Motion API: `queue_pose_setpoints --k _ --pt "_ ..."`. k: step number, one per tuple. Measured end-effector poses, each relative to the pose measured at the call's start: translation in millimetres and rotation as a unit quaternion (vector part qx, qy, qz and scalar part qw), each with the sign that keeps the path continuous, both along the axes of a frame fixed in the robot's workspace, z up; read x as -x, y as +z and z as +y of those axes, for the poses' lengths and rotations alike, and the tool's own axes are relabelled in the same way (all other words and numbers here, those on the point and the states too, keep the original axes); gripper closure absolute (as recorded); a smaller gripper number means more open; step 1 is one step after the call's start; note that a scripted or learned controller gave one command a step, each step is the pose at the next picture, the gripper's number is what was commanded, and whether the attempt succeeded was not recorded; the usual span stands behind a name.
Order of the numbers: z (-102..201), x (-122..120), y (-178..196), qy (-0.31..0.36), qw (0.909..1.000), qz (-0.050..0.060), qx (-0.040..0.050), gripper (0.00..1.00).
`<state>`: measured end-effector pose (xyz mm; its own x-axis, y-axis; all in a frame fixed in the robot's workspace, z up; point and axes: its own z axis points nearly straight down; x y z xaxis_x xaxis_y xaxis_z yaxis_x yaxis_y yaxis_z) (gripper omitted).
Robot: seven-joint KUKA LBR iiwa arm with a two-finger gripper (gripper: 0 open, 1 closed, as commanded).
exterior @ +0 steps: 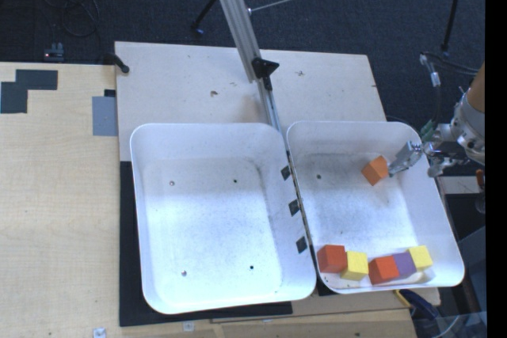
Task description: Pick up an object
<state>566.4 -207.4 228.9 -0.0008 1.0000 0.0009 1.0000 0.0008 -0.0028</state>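
A small orange block (375, 170) shows tilted in the upper right part of the right bin (348, 206). My gripper (390, 165) reaches in from the right edge, and its tips meet the block's right side. The block sits at the very end of the fingers (405, 157), which look shut on it. The arm's wrist (463, 134) hangs over the bin's right rim.
Several blocks lie along the right bin's front wall: a red one (332, 258), a yellow one (356, 265), a purple one (404, 263) among them. The left bin (206, 210) is alongside. A slanted metal post (238, 12) rises behind the divider.
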Motion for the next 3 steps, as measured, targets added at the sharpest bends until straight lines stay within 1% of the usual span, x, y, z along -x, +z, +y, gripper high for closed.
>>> queue_pose_setpoints --k 1,2,3 --pt "-0.3 -59.3 -105.8 0.002 1.0000 0.001 -0.0001 0.00" --pt "42.7 -68.8 -140.4 0.001 1.0000 0.001 -0.0002 0.00" --pt "41.2 -68.4 -129.3 0.002 1.0000 0.001 0.0004 1.00"
